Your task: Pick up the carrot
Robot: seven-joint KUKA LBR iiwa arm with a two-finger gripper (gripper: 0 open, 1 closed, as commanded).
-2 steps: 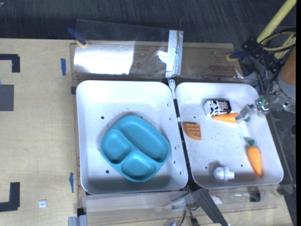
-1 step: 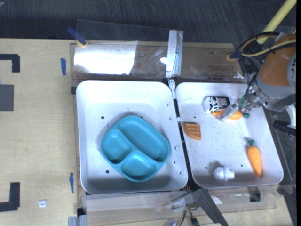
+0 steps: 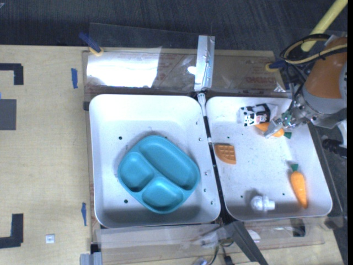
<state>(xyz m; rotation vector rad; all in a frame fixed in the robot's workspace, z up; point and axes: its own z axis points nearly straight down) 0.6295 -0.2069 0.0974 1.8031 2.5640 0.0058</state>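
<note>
The carrot (image 3: 298, 187) lies in the right bin (image 3: 242, 148), near that bin's right wall and toward its lower right corner. It is orange with a small green top; the green end points toward the far side of the bin and the tapered tip toward the near rim. It rests flat on the bin floor, untouched and well apart from the gripper.

A small white object (image 3: 262, 203) sits near the bin's lower rim, to the left of the carrot. A tan waffle-like piece (image 3: 225, 153) lies by the bin's left wall. In the upper part of the bin is a black-and-white toy (image 3: 254, 115), with a small orange piece (image 3: 268, 129) just beside it.

The gripper (image 3: 288, 121) is at the upper right of the right bin, close to the orange piece (whether it touches that piece cannot be told). How its two tips stand is too small and blurred to tell. Above it rises the arm (image 3: 325, 87) with its orange band.

The left bin (image 3: 105, 148) holds a blue divided plate (image 3: 158, 173) with three compartments, set near the middle.
</note>
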